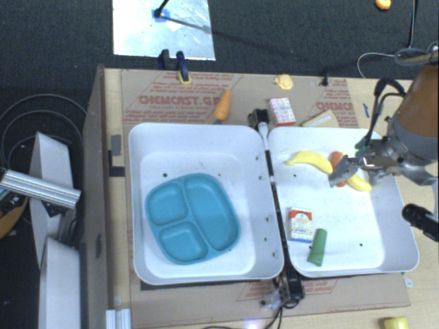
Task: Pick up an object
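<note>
Gripper (341,175): low in right bin (394,256), jaw state cannot be told, beside banana (309,160) and orange piece (336,158). Advice: centre over one item, descend straight, avoid pinching both.

Right bin (391,252): gripper (341,175) low at its upper part, just right of banana (310,160), w/ red item (336,158) & yellow piece (358,182) beside it. Box (300,225) & green block (317,246) nearer bin's front. Left bin (144,149): blue tray (192,216).
</note>
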`<state>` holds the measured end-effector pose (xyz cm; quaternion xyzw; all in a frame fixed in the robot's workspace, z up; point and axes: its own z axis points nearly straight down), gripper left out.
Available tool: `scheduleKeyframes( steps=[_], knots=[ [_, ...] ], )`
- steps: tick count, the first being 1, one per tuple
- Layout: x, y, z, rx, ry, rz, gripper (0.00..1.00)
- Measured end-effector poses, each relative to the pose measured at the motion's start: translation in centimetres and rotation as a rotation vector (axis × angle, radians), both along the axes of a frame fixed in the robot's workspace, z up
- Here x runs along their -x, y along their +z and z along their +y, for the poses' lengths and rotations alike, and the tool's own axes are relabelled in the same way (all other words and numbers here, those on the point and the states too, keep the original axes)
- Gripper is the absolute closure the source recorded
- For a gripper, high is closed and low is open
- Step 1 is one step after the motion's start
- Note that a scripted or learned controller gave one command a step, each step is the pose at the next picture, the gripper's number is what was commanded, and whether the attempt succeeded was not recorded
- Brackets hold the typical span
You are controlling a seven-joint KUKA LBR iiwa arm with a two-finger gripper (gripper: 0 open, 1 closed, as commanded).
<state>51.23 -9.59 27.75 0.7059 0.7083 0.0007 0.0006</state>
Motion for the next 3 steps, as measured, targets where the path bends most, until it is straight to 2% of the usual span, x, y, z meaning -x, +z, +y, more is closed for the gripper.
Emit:
scheduleKeyframes(
  steps=[1, 2, 3],
  knots=[
    [-2.6, -13.0, -4.9, 0.001, -0.006, 0.009, 0.0],
    [-9.4, -19.3, -3.8, 0.0, 0.004, -0.002, 0.0],
    [-15.3, -19.5, -5.1, -0.009, 0.009, 0.036, 0.0]
  ],
)
